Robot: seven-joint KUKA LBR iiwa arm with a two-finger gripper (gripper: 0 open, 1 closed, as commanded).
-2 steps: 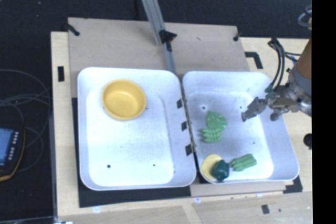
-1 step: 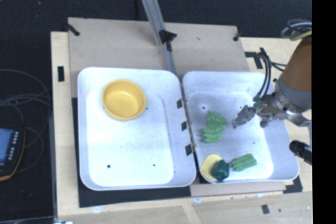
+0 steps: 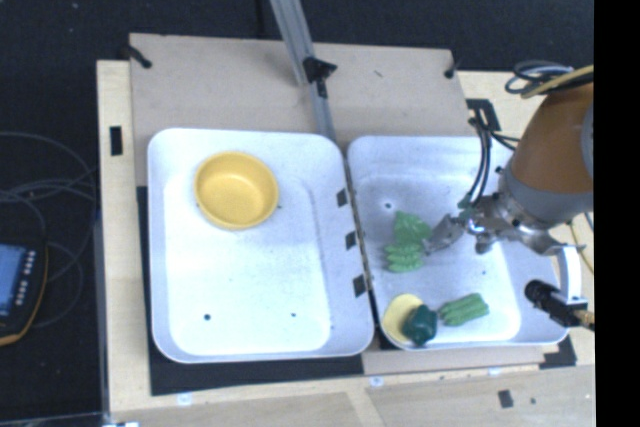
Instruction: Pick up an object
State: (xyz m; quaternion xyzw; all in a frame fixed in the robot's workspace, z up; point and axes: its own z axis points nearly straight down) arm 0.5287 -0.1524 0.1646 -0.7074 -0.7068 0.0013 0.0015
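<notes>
Beside gripper (image 3: 437, 237): green toy (image 3: 406, 242); yellow cup (image 3: 402, 317) near.

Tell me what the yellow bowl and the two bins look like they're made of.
Yellow bowl: probably plastic, with an even colour and a smooth, dull sheen. Left bin and right bin: likely thin moulded white plastic, going by the rounded corners and soft glare.

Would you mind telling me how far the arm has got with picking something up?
Done: the gripper has reached into the right bin and sits at the edge of the light green toy. In hand: nothing visibly lifted; that toy lies on the bin floor. Left: grasping and raising an object. The other green piece, the small yellow cup and the yellow bowl in the left bin look untouched.
</notes>
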